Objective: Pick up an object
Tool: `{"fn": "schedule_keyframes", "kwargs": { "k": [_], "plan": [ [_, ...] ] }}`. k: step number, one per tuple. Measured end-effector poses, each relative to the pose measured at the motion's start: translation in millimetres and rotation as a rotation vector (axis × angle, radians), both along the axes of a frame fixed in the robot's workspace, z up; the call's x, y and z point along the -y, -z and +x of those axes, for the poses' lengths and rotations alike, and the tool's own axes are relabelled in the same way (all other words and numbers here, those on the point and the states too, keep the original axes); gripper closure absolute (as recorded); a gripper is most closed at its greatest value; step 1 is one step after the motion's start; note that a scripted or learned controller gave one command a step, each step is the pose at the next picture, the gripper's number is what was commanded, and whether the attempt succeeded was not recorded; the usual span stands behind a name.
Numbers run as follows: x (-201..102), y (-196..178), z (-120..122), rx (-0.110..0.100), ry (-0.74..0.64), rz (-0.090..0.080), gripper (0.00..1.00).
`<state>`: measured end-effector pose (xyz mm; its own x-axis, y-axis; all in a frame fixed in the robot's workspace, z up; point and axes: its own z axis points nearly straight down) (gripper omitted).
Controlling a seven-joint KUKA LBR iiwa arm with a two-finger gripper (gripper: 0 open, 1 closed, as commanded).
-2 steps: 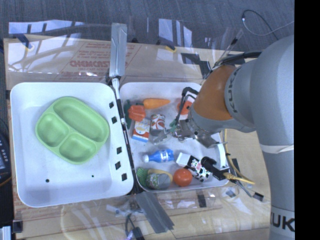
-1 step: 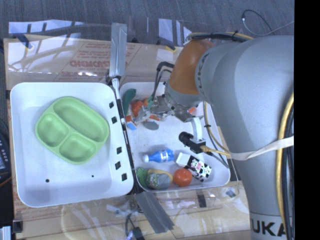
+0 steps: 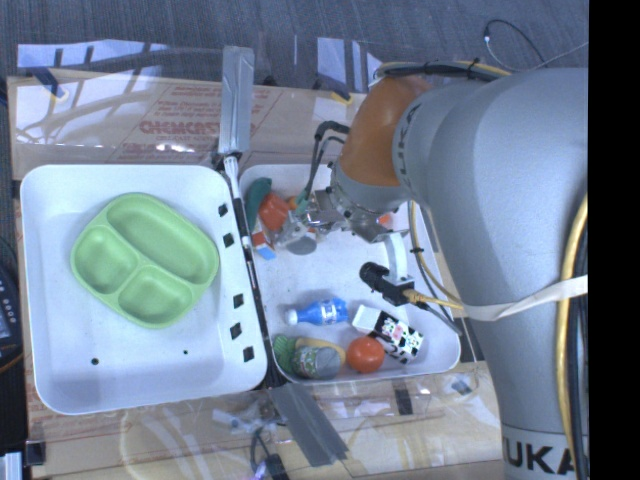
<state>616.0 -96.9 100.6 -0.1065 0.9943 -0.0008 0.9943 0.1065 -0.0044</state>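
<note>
Tool (image 3: 297, 230) sat over orange toy (image 3: 273, 211) at bin's (image 3: 440, 363) far-left corner; grip state indeterminate. Toy probably light, rigid; grasp across body.

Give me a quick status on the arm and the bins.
Gripper low in right bin's far end, over an orange toy. No visible grasp. Blue bottle, red ball, cow-print carton lie nearer. Green divided plate in left bin.
</note>
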Motion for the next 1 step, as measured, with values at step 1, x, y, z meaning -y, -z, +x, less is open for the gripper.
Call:
{"fn": "schedule_keyframes", "kwargs": {
  "k": [1],
  "plan": [
    [-40.3, -92.4, 11.9, 0.004, 0.034, 0.002, 1.00]
  ]
}}
